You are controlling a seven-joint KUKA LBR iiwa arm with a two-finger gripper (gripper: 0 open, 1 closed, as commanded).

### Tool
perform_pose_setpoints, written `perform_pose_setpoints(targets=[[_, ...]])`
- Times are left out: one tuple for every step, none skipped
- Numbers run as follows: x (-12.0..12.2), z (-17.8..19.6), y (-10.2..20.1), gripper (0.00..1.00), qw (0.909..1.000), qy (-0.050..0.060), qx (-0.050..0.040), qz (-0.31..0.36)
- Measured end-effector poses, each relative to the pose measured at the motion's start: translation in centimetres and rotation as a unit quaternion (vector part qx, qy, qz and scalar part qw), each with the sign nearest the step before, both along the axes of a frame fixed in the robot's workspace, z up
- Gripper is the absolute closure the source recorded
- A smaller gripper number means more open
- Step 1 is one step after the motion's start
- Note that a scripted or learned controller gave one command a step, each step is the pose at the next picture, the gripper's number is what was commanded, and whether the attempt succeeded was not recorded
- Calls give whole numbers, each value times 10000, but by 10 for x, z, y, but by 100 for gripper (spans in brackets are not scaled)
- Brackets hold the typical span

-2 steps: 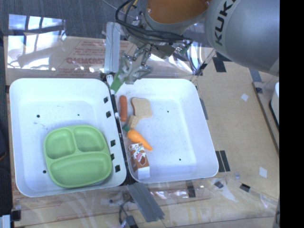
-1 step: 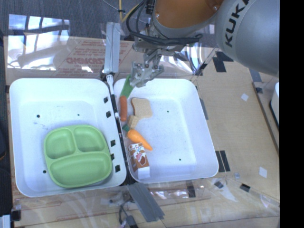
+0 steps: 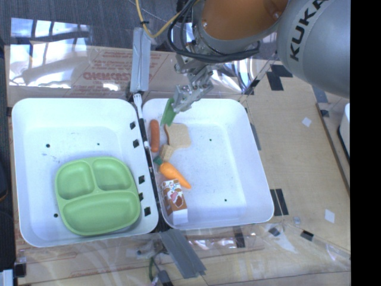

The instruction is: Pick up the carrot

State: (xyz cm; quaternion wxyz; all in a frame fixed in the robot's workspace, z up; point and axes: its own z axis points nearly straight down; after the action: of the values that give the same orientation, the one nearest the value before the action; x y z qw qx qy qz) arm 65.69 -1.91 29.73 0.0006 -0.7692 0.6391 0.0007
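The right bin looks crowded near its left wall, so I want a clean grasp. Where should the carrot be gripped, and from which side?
Probably grip the carrot across its thicker upper-left half, coming straight down. It lies flat, slanting toward lower right, with the bin wall on its left and a carton just below, so a sideways approach looks cramped.

Orange carrot (image 3: 174, 175) lies slanted in right bin's left side

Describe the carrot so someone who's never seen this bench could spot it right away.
Find the right-hand white bin and follow its left wall. The carrot lies there, between a slice of bread above and a small carton below. It is the bright orange tapered piece with a green top.
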Motion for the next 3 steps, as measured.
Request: perform_pose_setpoints(targets=[[-3, -38, -35, 100, 9798, 16, 7, 1999], [0, -37, 2, 100, 9504, -19, 5, 3110], [0, -24, 55, 100, 9314, -24, 12, 3641]])
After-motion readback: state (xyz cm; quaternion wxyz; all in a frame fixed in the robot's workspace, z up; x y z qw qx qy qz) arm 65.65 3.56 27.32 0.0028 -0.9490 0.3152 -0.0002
